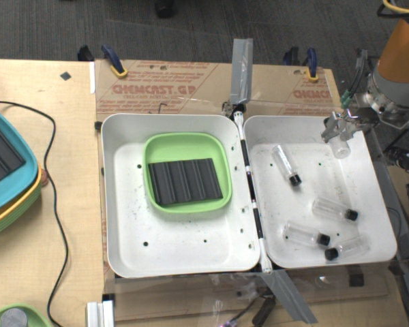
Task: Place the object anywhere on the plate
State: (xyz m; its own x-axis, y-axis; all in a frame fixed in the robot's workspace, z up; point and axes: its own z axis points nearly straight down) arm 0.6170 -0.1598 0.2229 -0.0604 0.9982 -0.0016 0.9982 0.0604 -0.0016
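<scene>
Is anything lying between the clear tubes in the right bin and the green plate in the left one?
Only the raised rims where the two bins meet; a tube has to be lifted over them. The green plate already carries a dark ridged insert, which covers most of its floor. The tool is above the right bin's far corner.

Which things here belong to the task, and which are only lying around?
For the task:
- square green plate with dark ribbed insert
- clear plastic tubes with black caps
- gripper

Lying about:
- stacked teal and green dishes
- black cable
- blue clamps
</scene>
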